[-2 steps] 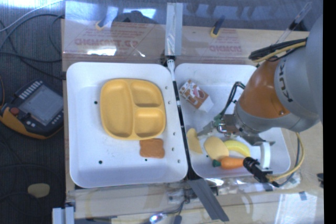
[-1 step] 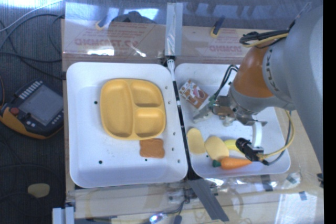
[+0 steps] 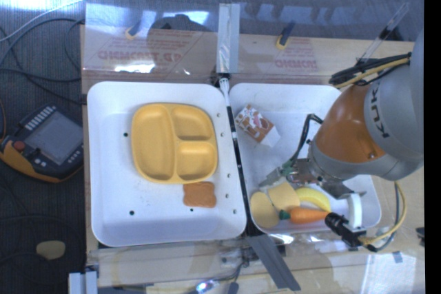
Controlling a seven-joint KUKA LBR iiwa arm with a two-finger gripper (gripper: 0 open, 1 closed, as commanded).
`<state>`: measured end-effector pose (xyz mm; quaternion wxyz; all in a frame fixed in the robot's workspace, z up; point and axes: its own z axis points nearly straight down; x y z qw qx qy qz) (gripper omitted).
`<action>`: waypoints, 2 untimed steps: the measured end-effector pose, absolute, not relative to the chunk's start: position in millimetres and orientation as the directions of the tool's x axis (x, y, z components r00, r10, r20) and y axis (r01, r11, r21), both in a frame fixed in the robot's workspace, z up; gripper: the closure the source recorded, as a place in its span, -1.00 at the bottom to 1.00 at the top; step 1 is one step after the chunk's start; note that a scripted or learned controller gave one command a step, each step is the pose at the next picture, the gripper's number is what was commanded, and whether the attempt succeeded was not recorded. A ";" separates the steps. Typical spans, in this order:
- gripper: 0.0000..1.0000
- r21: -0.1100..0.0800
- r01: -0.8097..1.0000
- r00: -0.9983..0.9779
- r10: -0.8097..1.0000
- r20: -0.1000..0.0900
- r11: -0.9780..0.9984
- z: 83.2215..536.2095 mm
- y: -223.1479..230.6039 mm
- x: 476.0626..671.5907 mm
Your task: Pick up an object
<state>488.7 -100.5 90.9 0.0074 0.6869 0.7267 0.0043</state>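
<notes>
Two shallow white bins, smooth plastic, rounded corners, sit side by side mid-frame. Left bin (image 3: pixel 110 169): yellow tray (image 3: pixel 173 142), glossy, three compartments, lying flat at centre; toast (image 3: pixel 200 195), brownish-orange, squarish, matte, just below the tray's lower right corner, close to the bin's lower rim. Much bare floor along the left and bottom edges.

Right bin (image 3: pixel 296 96): small box (image 3: pixel 254 124), printed red and white, tilted, in the upper left part near the divider, bare floor around it. Lower part crowded: pale round slice (image 3: pixel 262 206), yellowish wedge (image 3: pixel 282 196), banana (image 3: pixel 313 199), curved and smooth, carrot (image 3: pixel 307 215), orange and tapered, all packed touching against the lower rim.

Arm (image 3: pixel 365 127), grey with orange band, comes in from right, covering the bin's right side. Gripper (image 3: pixel 295 174) sits low just above the wedge and banana; cannot tell how its jaws stand, metal parts blur together
</notes>
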 end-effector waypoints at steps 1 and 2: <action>-1.00 0.012 0.990 -0.143 0.990 -0.006 0.143 89.8 -119.7 593.2; -1.00 0.000 0.976 -0.218 0.976 -0.006 0.218 89.7 -99.2 655.5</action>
